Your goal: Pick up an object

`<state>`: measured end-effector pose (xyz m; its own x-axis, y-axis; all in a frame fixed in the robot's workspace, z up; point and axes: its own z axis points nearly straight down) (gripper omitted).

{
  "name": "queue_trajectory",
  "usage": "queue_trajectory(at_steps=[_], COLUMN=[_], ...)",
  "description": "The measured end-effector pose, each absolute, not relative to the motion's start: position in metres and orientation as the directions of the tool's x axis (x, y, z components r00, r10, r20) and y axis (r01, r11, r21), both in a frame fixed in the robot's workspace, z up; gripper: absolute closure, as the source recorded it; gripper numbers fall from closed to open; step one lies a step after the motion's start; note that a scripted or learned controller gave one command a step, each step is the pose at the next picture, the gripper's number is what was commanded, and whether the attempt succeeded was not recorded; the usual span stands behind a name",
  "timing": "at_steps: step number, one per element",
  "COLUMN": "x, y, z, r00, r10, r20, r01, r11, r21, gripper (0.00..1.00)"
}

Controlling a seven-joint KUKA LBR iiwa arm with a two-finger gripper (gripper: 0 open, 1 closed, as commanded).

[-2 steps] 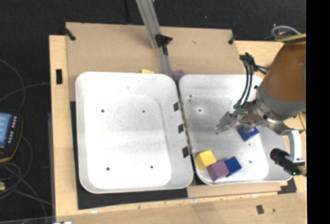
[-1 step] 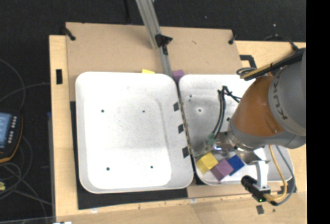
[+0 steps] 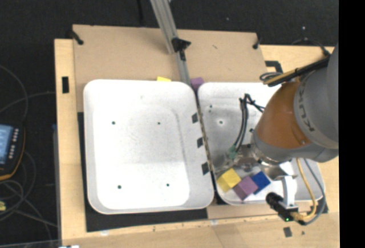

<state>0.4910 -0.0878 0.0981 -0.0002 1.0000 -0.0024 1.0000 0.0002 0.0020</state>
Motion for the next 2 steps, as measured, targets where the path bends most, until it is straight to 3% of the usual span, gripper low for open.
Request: queue_trajectory(at_steps=[1, 2], x=[0.493, 0.513], y=[-0.089, -0.091], z=[0.109, 0.257], r00=[0.008, -0.003], r10=[1.0, 1.0], r20=[-0.003, -0.002], r01=[1.0, 1.0], r11=[-0.008, 0.003], r21=[0.009, 0.01], gripper=[1.0, 1.0])
